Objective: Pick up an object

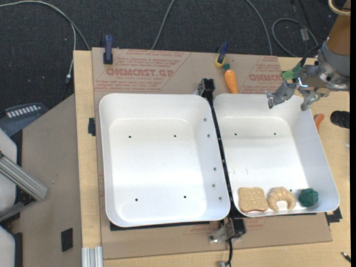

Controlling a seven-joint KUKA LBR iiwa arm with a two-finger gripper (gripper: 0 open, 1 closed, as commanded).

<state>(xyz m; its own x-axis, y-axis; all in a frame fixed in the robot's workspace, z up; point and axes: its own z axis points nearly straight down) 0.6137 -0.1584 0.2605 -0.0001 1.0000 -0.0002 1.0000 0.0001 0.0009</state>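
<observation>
Toys lie along the near edge of the right bin (311, 143): a toast-shaped piece (252, 199), just beside it a croissant-shaped piece (281, 198), and near that a dark green ball (308, 197) in the corner. The toast and the croissant are almost touching. The left bin (111, 149) stands just beside the right one on the counter (83, 166). Farther back, above the far right corner of the right bin, the end effector (292, 96) hangs with its two fingers apart and nothing between them. It is well apart from the three toys. Behind the bins, an orange carrot toy (231, 80) lies on the counter near a blue clamp (222, 53).
</observation>
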